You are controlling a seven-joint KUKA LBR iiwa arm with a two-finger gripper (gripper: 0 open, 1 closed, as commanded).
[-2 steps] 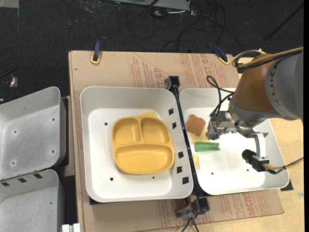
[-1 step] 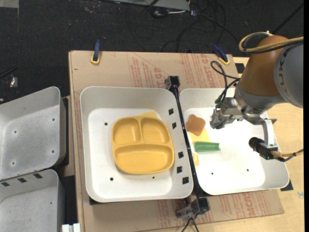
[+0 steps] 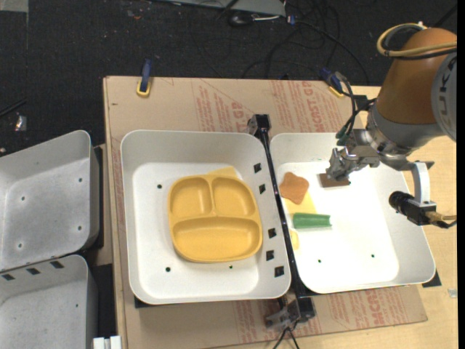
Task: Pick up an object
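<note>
Gripper [image 3: 340,169] low over back of right bin [image 3: 378,264] — finger state cannot tell, tips merge with small brown block [image 3: 335,182] just beneath. Orange piece [image 3: 294,187] near left wall, well apart from gripper; yellow piece [image 3: 304,203] and green piece [image 3: 312,222] just in front of it. Left bin [image 3: 145,195] — yellow divided tray [image 3: 215,219] in middle.

Brown cardboard-topped bench [image 3: 218,100], two white bins side by side, left bin [image 3: 145,217], right bin [image 3: 378,246]
</note>
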